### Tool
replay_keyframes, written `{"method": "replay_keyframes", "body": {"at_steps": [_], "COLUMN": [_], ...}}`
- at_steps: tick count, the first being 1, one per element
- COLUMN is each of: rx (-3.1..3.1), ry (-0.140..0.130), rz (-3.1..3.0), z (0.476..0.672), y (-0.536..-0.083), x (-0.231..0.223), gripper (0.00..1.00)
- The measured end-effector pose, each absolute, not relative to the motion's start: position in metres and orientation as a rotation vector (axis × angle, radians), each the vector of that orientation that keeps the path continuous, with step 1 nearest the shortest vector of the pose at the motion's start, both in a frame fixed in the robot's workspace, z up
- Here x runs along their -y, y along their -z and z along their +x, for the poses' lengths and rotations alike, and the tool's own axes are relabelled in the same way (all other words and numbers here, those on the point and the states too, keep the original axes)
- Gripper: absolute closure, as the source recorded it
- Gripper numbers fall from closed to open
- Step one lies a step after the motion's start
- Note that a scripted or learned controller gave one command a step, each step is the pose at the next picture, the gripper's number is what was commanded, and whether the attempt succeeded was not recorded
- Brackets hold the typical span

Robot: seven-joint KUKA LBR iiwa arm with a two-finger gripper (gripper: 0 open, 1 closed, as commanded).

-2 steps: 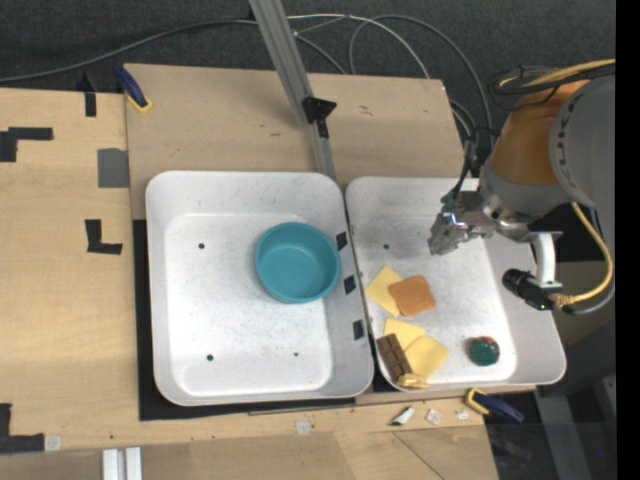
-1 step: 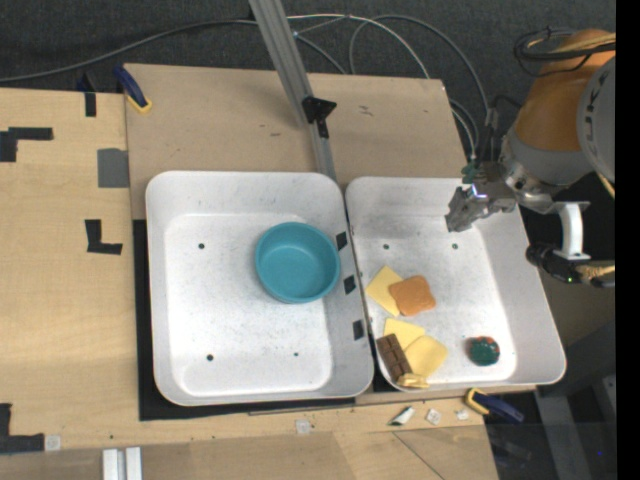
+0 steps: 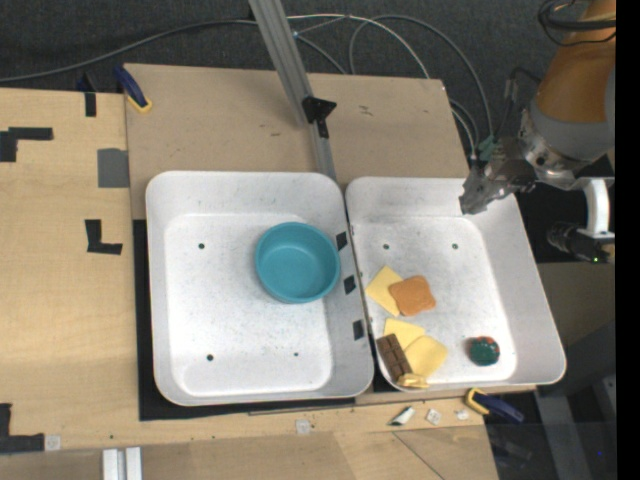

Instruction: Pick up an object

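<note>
Gripper (image 3: 476, 198) hangs over right bin's (image 3: 520, 268) far rim, fingers looking narrow w/ nothing between; blue bowl (image 3: 296, 261) sits in left bin (image 3: 180, 288), toy food pieces (image 3: 405, 313) near right bin's front-left.

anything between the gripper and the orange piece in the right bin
No. In the camera view, only bare white bin floor lies between the gripper and the orange piece.

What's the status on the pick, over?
Gripper over right bin's far corner, nothing between its fingers. Toast piece, green ball lying in that bin. Path unobstructed.
</note>
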State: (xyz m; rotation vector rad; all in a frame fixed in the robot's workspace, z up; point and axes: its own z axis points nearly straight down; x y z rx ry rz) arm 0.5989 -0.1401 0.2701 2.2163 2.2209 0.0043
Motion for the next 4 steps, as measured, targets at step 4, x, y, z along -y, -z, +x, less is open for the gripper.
{"method": "replay_keyframes", "body": {"at_steps": [4], "rx": [-2.227], "ry": [0.002], "rz": [2.218], "z": [0.628], "y": [-0.247], "x": [-0.012], "gripper": [1.0]}}
